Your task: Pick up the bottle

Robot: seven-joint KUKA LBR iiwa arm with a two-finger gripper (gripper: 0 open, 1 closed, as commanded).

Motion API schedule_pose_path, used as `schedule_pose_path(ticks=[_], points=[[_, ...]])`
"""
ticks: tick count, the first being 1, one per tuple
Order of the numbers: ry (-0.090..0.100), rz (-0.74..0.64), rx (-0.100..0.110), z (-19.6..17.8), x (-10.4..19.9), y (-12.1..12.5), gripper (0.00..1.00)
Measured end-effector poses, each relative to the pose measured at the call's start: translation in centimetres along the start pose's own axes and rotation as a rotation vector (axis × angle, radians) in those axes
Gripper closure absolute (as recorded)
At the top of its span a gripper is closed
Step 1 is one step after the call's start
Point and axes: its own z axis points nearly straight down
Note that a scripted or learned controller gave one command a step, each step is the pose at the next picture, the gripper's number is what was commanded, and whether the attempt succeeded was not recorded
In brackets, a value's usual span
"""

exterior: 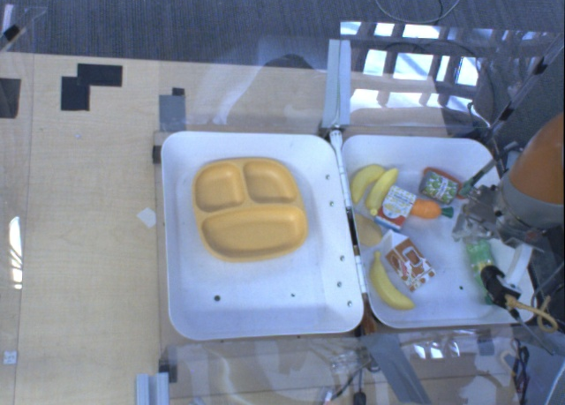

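Pincer (481, 227) hangs over right bin (450, 302) near bottle (408, 207); finger state unclear.

Overhead, slanted, over both bins (177, 218)

— Any writing legible?
— None. The bottle (405, 206), the red packet (439, 184) and the brown packet (410, 265), all right of centre, carry printed labels, but the print is too small to read.
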Motion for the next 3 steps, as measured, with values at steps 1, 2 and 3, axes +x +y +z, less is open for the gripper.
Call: schedule_pose_path(ticks=[1, 2, 3], points=[[0.004, -0.003, -0.003, -0.2, 0.3, 0.1, 0.0], [-0.015, -0.127, 0.056, -4.9, 1.6, 1.8, 0.0], [-0.016, -0.171, 0.027, 0.7, -1.0, 0.1, 0.0]])
